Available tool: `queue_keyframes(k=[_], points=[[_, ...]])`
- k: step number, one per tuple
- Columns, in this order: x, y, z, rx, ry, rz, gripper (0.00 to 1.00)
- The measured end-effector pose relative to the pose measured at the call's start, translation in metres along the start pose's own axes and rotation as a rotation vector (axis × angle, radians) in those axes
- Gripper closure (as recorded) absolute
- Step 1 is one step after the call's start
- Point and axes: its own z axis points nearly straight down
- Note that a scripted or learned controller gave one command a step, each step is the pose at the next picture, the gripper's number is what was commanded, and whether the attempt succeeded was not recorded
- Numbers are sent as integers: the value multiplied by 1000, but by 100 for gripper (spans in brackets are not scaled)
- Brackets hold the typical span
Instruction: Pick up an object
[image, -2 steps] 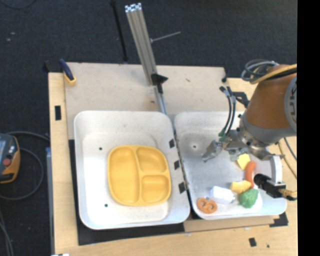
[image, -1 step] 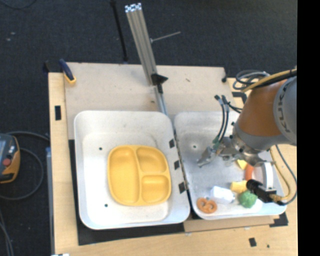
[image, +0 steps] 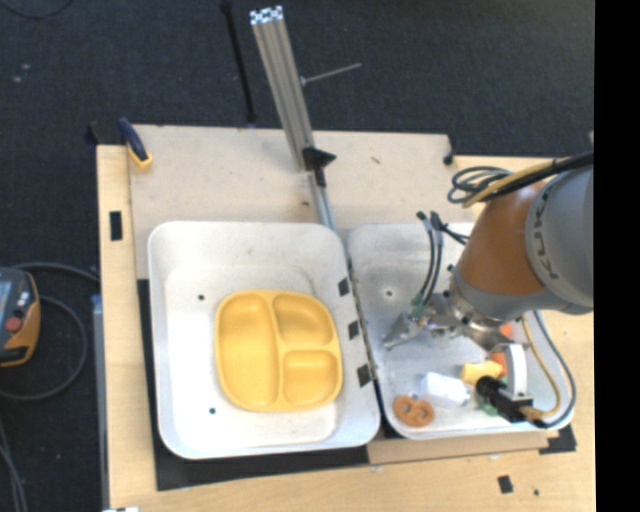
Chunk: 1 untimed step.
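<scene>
White block (image: 443, 388) — near the hand (image: 412, 326), apart from it

Divided tray (image: 279, 350): yellow. Both bins (image: 180, 300): white. Pretzel-shaped item (image: 412, 410): orange-brown. Bench (image: 200, 170): pale tan.

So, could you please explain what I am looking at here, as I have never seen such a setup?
This is one picture from a fixed camera above a bench, looking down at a slant. The grey and orange shape on the right is a robot arm, with its gripper over the right bin. Its job is picking up an object. The left bin holds a yellow divided plate. Near the right bin's front edge lie a brown pretzel-like piece and a white object. Whether the gripper holds anything cannot be told.
</scene>
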Motion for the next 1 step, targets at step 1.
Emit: queue_keyframes(k=[1], points=[[-1, 0, 24, -2, 0, 0, 0]])
